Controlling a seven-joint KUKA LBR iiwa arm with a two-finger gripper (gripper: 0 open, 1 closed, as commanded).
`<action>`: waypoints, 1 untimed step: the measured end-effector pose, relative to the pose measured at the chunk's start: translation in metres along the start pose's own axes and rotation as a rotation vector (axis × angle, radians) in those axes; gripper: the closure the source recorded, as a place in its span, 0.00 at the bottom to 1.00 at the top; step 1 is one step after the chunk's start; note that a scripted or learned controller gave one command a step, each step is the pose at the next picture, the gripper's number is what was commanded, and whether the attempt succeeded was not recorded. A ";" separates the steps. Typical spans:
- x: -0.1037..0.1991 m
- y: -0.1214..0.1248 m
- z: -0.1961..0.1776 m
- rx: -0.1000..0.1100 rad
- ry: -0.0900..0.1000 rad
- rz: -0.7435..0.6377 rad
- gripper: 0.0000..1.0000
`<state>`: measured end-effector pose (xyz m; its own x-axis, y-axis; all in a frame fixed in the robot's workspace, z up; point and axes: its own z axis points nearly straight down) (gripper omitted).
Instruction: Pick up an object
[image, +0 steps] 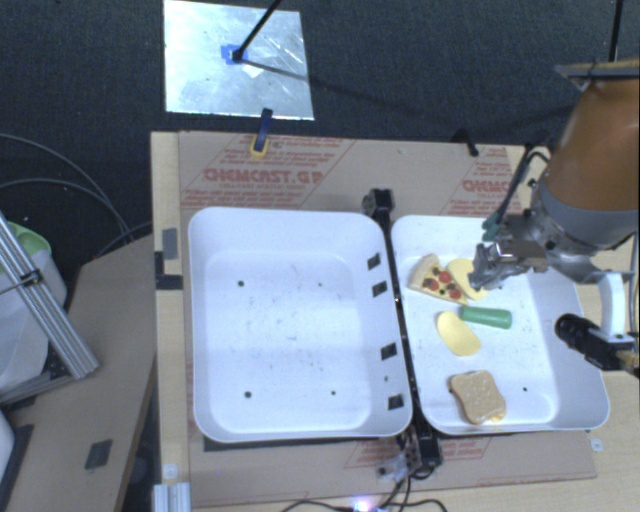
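Note:
The right bin (570, 400) holds several toy foods. A pizza slice (436, 279) lies at its upper left, with a yellow piece (462, 274) right beside it. A green cylinder (487, 317) lies just below them, a pale yellow oval (459, 335) under that, and a slice of toast (477, 395) near the front wall. My gripper (486, 270) hangs low over the yellow piece and the right end of the pizza slice, partly covering the yellow piece. Nothing shows held in it.
The left bin (290, 325) stands beside the right one, with a black divider (392, 320) between them. Both rest on a cardboard sheet (330, 170). A metal plate (238, 60) lies on the floor at the back.

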<state>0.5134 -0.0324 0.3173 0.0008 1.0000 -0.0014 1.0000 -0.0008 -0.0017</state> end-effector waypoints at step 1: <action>0.057 -0.016 -0.007 -0.004 0.002 -0.009 1.00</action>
<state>0.4970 0.0251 0.3242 -0.0080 1.0000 0.0011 1.0000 0.0080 0.0023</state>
